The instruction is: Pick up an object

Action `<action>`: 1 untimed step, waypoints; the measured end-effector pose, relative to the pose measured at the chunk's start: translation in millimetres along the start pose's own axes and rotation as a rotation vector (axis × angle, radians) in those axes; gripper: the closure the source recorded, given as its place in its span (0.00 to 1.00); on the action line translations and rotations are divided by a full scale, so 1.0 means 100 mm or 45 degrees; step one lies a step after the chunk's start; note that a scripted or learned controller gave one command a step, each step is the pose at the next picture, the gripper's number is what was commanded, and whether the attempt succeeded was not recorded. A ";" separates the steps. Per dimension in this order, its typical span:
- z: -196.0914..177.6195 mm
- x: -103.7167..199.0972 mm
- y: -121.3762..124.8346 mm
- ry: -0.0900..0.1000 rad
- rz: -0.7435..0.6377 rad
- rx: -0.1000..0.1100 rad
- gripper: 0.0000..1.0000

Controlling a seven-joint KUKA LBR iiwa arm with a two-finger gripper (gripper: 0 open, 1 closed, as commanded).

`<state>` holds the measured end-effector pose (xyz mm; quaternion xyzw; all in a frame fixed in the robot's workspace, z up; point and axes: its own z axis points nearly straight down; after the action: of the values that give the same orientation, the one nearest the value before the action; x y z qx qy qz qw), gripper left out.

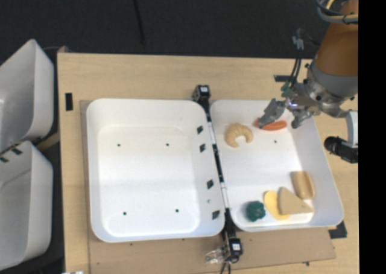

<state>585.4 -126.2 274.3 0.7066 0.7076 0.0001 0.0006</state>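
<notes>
I see the gripper (284, 114) with fingers spread wide, straddling the orange carrot (272, 125) lying at the far side of the right bin (313, 218), beside the croissant (239, 134).

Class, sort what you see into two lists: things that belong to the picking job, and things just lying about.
Job: hand; carrot; croissant; bread roll; cheese wedge; green lump; right bin.
Lying about: left bin; bench.
</notes>
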 end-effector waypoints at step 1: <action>-1.36 0.56 -0.11 0.000 -0.008 -0.022 0.00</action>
<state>574.4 -70.2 410.6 0.7043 0.7099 0.0063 0.0068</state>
